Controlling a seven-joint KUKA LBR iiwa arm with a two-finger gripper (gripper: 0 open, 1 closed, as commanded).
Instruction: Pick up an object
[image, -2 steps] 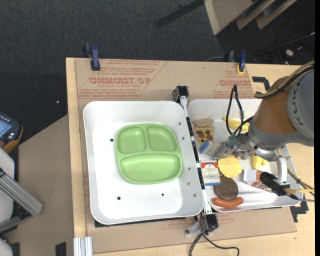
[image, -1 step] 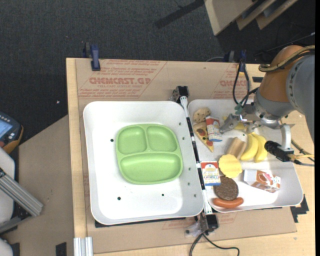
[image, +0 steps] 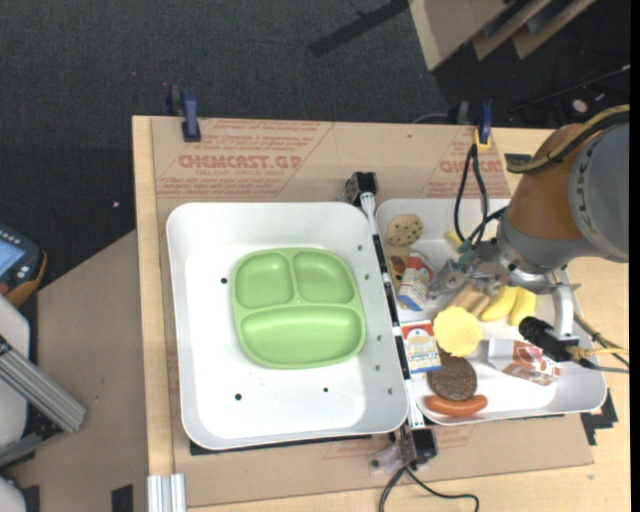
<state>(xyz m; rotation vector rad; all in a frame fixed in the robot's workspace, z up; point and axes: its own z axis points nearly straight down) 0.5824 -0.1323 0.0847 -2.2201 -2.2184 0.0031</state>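
A red toy sausage (image: 456, 405) lies at the near edge of the right white bin (image: 575, 398). Just behind the sausage sits a round dark brown patty (image: 455, 379). Behind that is a small milk carton with red and blue print (image: 420, 348), right beside the bin's left wall, and next to it a round yellow piece (image: 458, 330). To the right of the yellow piece lies a flat red and white packet (image: 528, 361), with a black part of the arm just over it.

Farther back in the same bin, the grey gripper (image: 462, 279) hangs low over the toys, just behind the round yellow piece and near a yellow banana-like toy (image: 503, 304). I cannot tell how wide it is, or if it has anything. A small blue and white pack (image: 411, 293) lies to its left. At the far end rests a tan cookie with dark chips (image: 404, 230).

The left white bin (image: 200, 250) holds a light green plastic plate with three sections (image: 297, 306) near its middle.
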